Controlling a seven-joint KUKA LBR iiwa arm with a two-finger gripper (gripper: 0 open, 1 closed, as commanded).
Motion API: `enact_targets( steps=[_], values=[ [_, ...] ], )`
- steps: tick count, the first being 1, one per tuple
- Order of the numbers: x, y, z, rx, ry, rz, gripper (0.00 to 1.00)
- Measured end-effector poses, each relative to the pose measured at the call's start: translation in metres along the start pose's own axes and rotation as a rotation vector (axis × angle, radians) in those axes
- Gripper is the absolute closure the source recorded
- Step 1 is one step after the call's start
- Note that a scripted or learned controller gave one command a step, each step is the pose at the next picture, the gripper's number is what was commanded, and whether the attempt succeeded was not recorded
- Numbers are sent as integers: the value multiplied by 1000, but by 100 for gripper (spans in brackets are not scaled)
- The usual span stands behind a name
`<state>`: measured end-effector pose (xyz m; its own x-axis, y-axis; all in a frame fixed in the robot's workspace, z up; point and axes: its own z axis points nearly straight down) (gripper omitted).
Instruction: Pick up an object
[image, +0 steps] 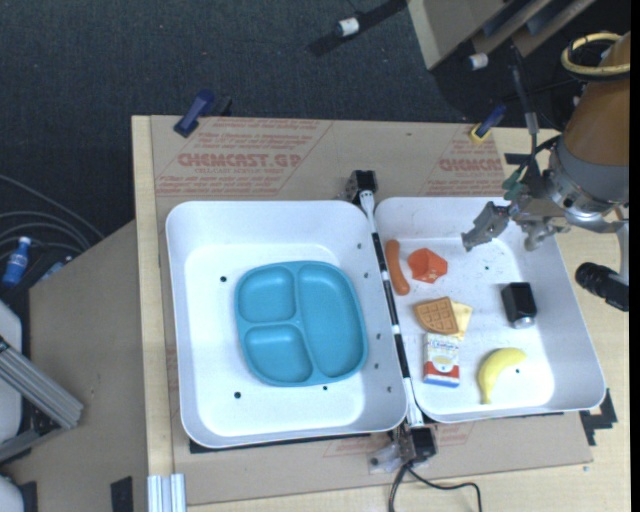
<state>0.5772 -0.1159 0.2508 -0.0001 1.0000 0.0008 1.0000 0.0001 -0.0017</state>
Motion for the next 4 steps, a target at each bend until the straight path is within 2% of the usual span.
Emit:
enact_targets(
  steps=[1, 2, 3, 4],
  values=[
    [13, 10, 166, -1, 0, 0, 0],
    [13, 10, 156, -3, -1, 1, 100],
    [13, 10, 156, -2, 0, 1, 0],
    [17, 82, 166, 2, -2, 0, 0]
  ],
)
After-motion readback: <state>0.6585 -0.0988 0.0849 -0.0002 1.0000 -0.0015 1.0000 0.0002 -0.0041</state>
